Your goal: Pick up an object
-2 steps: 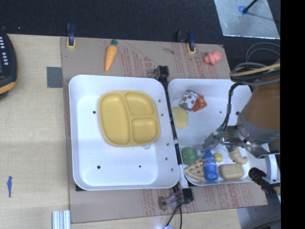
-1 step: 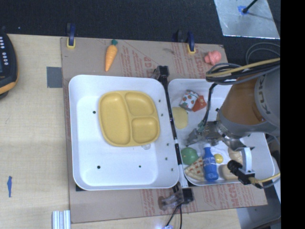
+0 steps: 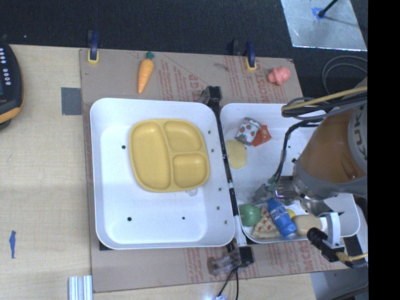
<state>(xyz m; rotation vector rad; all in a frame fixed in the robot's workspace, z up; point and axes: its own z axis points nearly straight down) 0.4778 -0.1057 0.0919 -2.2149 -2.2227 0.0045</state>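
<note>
Closest to the front edge of the right bin [image 3: 350,229], a cluster of small things lies packed together: a green ball [image 3: 250,215], a wedge-shaped toy like a pizza slice [image 3: 265,225] just beside it, a blue bottle [image 3: 282,217] lying at a slant against the wedge, and a pale cream piece [image 3: 305,222] on the bottle's other side. My hand [image 3: 279,191] hangs just above the top end of the blue bottle, low inside this bin. My own wrist hides too much of it, so I cannot tell whether it is wide or narrow, and I see nothing gripped in it. My grey arm with its orange band [image 3: 331,152] covers much of the bin's right half.

Further back in the same bin, a flat yellow round piece [image 3: 237,154] sits against the left wall. Beyond it lies a red and white patterned toy [image 3: 250,131].

The left bin [image 3: 115,199] holds a yellow divided plate [image 3: 169,154], set toward its far half.

Past both bins, on the cardboard sheet [image 3: 187,74] that covers the surface, a toy carrot [image 3: 145,72] lies near the far left, and a pink toy [image 3: 279,75] near the far right. Blue clamps [image 3: 250,54] pin the sheet's far edge.
</note>
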